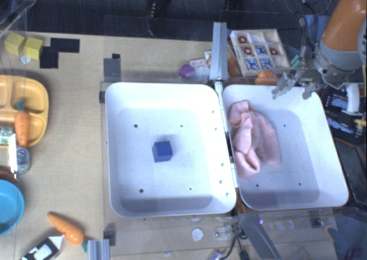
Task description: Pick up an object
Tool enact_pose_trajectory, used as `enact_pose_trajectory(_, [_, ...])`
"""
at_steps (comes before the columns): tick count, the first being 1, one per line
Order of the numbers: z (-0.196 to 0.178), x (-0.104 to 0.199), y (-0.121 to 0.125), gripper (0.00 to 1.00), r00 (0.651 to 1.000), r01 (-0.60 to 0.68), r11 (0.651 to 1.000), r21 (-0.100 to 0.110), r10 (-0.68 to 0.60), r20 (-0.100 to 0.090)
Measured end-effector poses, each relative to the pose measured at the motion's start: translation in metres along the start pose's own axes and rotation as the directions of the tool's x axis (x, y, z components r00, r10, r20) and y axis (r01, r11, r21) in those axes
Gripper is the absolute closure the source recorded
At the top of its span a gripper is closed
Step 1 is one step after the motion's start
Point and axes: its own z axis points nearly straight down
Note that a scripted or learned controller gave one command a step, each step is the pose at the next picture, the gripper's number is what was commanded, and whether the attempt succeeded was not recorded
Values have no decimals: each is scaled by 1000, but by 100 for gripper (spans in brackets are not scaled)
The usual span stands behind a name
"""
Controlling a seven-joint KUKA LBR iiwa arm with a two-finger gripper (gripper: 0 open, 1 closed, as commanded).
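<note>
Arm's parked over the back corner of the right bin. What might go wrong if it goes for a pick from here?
The gripper sits above the right bin's far rim, so a straight descent might hit the rim rather than an object. The pink cloth is soft and bunched against the left wall; a pinch may slip or catch just a fold. The blue cube lies in the left bin, across the divider.

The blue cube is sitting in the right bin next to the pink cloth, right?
Not quite. The camera view shows the blue cube alone in the left bin. The pink cloth lies in the right bin, so the two are in separate bins, not next to each other.
</note>
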Motion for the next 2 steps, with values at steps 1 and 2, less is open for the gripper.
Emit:
enact_pose_trajectory(1, [120, 17, -39, 0, 981, 195, 981, -4, -195, 1])
enact_pose_trajectory(2, [129, 49, -28, 0, 952, 305, 952, -10, -305, 5])
